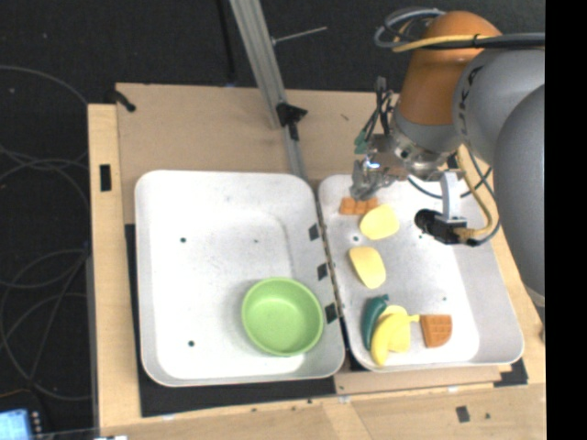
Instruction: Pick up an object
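My gripper [367, 183] hangs over the far-left corner of the right bin [459, 273], just beside an orange block [353, 206]; can't tell if it's released or clenched. Green bowl [282, 315] sits in the left bin [211, 236].

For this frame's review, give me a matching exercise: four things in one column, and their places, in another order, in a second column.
Things:
1. green bowl
2. gripper
3. larger orange block
4. teal piece

Places:
A. right bin, near end, right of a yellow piece
B. left bin, near end
C. right bin, near end, left of that yellow piece
D. over the right bin's far end

Pairs: 1-B, 2-D, 3-A, 4-C.
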You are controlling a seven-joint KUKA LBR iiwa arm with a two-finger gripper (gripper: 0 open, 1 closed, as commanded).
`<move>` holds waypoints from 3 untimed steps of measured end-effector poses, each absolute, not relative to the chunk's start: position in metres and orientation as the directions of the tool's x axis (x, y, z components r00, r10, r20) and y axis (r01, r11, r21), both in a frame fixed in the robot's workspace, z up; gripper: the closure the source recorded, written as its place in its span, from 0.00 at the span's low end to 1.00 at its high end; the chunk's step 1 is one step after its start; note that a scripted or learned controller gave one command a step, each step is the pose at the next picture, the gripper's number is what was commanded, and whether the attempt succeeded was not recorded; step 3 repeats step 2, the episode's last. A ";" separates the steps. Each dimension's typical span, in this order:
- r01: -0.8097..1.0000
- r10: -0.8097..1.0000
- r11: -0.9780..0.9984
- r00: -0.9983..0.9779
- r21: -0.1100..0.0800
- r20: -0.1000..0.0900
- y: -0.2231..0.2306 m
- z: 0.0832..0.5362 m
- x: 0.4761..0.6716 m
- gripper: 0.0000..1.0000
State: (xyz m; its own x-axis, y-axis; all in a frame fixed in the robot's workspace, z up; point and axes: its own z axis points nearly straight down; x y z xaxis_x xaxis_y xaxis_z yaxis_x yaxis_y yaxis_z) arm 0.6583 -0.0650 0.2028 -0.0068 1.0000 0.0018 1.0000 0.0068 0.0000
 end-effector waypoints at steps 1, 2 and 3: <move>1.000 1.000 0.007 -0.007 0.002 0.002 -0.013 0.204 0.670 1.00; 1.000 1.000 0.007 -0.007 0.000 0.002 0.041 0.207 0.666 1.00; 1.000 1.000 0.007 -0.007 0.000 0.002 0.041 0.207 0.666 1.00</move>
